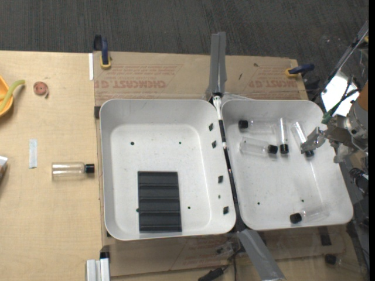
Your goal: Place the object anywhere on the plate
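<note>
In the camera view, two shallow white bins sit side by side on a wooden bench. The left bin [117, 157] holds a dark ribbed plate [159, 202], which lies flat near the front wall of this bin, a little left of the bin's middle. The right bin [328, 198] holds several clear vials with black caps: one vial [244, 124] near the back left corner, one vial lying flat [258, 149] with its cap to the right, one vial standing almost along the depth [283, 138], one tilted vial [303, 138] close to the gripper, and one more vial [304, 216] near the front wall. None of these vials touches the plate; they are all in the other bin. The gripper [310, 146] comes in from the right side and is low over the right bin, just beside the tilted vial. Whether its jaws are apart or together I cannot tell, because they are small and blurred here. On the bench left of the bins another clear bottle [71, 169] lies on its side, and a small white strip [33, 154] is near it
</note>
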Motion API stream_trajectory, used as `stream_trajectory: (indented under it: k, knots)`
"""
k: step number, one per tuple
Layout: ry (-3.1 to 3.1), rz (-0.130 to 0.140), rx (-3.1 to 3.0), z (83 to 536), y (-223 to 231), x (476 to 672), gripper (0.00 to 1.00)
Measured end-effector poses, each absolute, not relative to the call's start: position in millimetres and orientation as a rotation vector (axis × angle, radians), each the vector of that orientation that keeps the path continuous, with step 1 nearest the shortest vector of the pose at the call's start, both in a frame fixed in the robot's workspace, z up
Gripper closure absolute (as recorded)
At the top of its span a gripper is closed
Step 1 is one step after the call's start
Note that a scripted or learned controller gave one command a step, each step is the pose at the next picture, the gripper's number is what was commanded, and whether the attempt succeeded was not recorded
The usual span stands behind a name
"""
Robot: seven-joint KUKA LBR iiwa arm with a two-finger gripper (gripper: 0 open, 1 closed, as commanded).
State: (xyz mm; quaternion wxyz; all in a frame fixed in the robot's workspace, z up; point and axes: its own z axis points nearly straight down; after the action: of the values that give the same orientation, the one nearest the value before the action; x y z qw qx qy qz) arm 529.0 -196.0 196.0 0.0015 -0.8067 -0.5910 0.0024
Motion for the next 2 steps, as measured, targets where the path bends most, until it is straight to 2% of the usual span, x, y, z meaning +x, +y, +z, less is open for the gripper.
stream_trajectory:
  k: [1, 2]
  knots:
    - [-2.006, 0.005, -2.418, 231.7, -207.5, 560.2, 0.00]
    - [-2.182, 0.004, -2.262, 279.8, -207.7, 626.0, 0.00]
